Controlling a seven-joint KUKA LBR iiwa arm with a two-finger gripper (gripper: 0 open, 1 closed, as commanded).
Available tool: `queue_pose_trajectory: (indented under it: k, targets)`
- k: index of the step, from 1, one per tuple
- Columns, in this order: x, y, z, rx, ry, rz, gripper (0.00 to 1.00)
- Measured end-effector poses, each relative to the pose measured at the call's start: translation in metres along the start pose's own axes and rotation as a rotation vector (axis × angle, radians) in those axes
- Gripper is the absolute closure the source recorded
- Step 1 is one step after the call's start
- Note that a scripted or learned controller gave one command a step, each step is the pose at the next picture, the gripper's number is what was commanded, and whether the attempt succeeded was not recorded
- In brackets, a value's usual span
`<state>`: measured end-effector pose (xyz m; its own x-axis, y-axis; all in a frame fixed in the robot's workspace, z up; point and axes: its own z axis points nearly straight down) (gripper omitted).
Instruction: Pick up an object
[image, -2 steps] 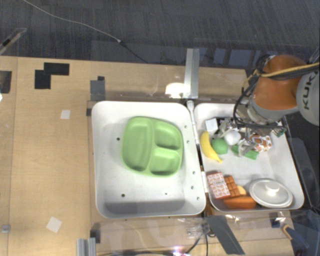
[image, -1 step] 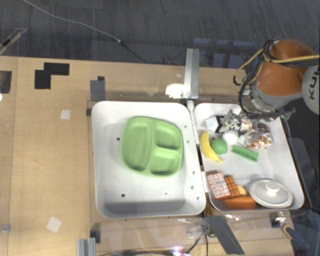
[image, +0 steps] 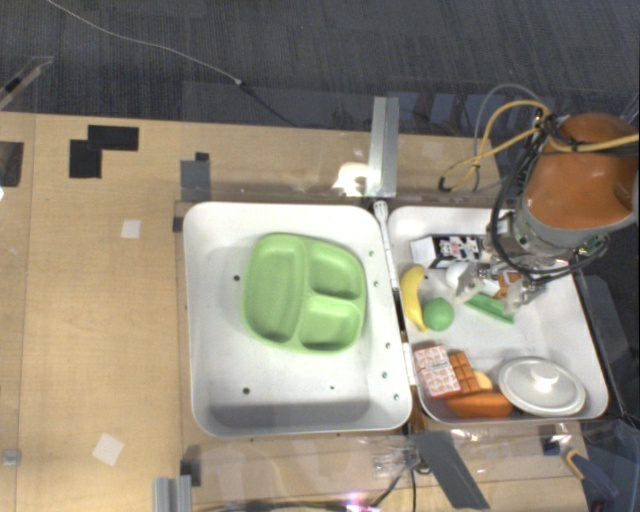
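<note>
My gripper hangs low in the right bin, under the orange wrist band. It sits just above a flat green piece and beside a white object. A yellow banana and a green ball lie to its left. A black and white box rests at the bin's back. Near the front sit a pink patterned box, an orange sausage-shaped piece and a white lidded bowl.
The left bin holds a green divided tray. A metal post stands behind the divider between the bins. Yellow and black cables loop over the arm at the back right.
</note>
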<state>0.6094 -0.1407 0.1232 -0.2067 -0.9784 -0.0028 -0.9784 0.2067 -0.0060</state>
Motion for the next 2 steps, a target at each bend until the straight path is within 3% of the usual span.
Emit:
queue_pose_trajectory:
  k: [1, 2]
  targets:
    - [0.020, -0.018, 0.028, 0.017, 0.000, -0.007, 0.00]
    - [0.003, -0.014, 0.030, 0.007, 0.007, -0.578, 0.00]
